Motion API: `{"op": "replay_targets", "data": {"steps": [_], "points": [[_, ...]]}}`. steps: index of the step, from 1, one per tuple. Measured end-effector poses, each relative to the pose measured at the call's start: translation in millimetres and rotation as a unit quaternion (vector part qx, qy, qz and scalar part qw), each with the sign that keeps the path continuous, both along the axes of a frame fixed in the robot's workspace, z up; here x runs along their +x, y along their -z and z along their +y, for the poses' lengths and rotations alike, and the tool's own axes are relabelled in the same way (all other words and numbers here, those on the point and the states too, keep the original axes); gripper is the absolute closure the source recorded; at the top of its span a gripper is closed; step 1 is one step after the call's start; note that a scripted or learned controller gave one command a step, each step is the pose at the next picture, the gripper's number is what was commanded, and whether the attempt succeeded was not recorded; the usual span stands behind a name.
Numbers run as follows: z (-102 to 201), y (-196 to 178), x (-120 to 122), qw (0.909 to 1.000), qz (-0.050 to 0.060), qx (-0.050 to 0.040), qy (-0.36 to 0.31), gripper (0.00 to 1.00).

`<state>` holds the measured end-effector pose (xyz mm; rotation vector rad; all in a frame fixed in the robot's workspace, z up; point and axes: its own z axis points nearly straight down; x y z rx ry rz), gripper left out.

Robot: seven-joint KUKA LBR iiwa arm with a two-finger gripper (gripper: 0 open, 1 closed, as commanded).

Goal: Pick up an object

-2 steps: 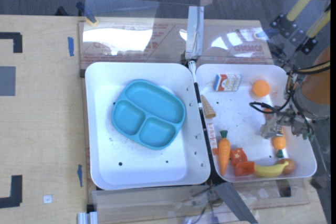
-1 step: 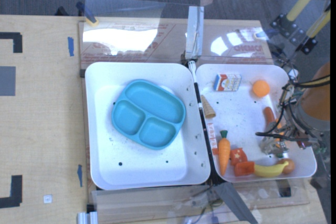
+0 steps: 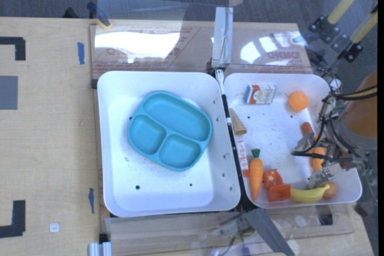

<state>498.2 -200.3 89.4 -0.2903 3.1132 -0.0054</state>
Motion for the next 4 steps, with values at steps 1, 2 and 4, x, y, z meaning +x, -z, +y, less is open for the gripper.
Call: {"op": "replay_targets", "data": {"steps": [1, 2, 4], "points": [[5, 0, 13, 0.9995, 0.001, -0.0003, 0.032, 0.0], [1, 0, 3, 0.9956, 0.001, 0.0017, 0.094, 0.0], [-23, 1, 4, 0.9891, 0.002, 0.0018, 0.147, 0.0]]}}
